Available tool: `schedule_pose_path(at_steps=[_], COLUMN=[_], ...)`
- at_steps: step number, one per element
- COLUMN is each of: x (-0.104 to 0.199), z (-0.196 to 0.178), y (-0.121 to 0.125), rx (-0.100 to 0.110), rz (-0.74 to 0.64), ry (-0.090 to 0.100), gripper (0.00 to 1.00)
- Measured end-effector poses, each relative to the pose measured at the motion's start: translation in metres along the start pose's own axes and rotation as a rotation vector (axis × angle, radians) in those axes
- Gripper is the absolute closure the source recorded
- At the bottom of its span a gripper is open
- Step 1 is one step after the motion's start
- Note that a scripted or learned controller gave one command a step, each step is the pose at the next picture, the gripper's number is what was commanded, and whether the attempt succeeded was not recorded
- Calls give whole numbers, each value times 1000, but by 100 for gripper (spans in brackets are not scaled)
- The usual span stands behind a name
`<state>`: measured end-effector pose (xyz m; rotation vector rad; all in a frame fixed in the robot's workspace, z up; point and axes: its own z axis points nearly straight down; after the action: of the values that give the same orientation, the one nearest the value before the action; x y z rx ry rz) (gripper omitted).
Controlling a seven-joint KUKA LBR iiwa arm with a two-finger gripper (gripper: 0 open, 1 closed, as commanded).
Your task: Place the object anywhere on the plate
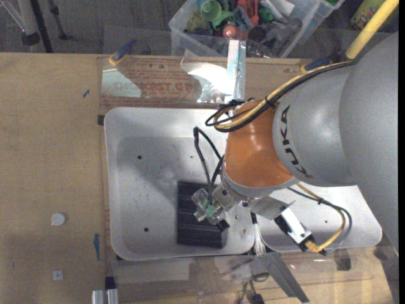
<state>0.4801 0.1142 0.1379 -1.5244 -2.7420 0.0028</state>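
A black, ridged rectangular plate (193, 223) lies flat in the left white bin (136, 170), near its front right corner. My gripper (207, 208) hangs directly over the plate's right half, low and close to its surface. A small greenish, partly clear bit (204, 214) shows at the gripper's tip, and I cannot tell whether it belongs to the gripper or is a separate object. The orange band and grey wrist (256, 154) hide the bin's right side and most of the right bin (329, 223).
A clear tub of colourful toys (253, 11) stands behind the bins. A cardboard sheet and a shiny metal piece (209, 81) lie at the left bin's far edge. Black and yellow cables (332, 230) loop off the wrist over the right bin. Bare wooden bench (50, 170) lies left.
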Motion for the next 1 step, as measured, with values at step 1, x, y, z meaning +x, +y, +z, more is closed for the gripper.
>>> schedule_pose_path(at_steps=[1], x=[-1], z=[-31], y=[101], rx=[-4], rz=[114], ry=[-3], gripper=[100])
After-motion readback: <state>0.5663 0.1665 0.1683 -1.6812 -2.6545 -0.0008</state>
